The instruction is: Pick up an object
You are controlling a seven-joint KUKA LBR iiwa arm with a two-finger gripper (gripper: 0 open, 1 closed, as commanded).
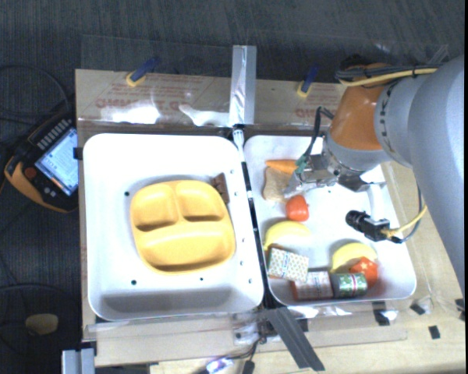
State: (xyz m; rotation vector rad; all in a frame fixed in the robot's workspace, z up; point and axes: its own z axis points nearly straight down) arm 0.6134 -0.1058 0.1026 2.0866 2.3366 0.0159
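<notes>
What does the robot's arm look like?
The arm is big, round and smooth grey, with a shiny orange band above its wrist. Yellow and black cables run along it. At the end sits a small metal gripper of silvery and black parts.

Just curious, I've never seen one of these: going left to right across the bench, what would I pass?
Handheld screen → yellow tray → yellow fruit → green can → grey arm.
</notes>
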